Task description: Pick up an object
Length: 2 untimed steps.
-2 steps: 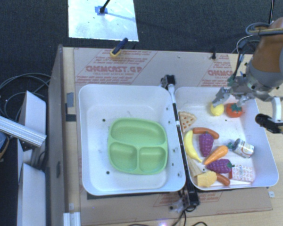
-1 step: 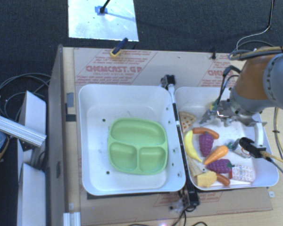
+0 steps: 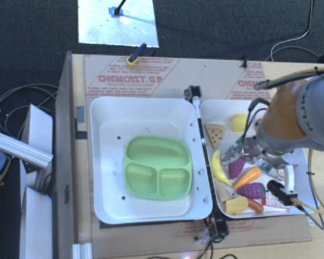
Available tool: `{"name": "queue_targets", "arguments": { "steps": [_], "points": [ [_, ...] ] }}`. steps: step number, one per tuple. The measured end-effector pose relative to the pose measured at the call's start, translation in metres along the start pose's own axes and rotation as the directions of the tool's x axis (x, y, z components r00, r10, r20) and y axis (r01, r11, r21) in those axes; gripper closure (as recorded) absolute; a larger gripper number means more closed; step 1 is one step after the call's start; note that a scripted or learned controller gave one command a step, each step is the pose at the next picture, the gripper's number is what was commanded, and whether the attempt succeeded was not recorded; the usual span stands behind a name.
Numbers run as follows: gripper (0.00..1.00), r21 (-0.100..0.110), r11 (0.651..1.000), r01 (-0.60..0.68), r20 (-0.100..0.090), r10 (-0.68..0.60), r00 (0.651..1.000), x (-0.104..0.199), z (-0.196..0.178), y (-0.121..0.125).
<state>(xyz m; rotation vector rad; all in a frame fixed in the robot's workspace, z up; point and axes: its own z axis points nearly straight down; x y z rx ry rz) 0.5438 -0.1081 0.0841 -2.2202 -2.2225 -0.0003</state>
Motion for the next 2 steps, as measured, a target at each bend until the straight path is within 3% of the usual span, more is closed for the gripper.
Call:
{"name": "queue_targets", "arguments": {
  "steps": [1, 2],
  "points": [
    [1.00, -0.003, 1.000, 0.001, 0.000, -0.001, 1.000, 0.000, -0.011, 0.001],
    [1.00, -0.004, 1.000, 0.004, -0.001, -0.004, 1.000, 0.080, -0.101, 0.006]
  ]
}}
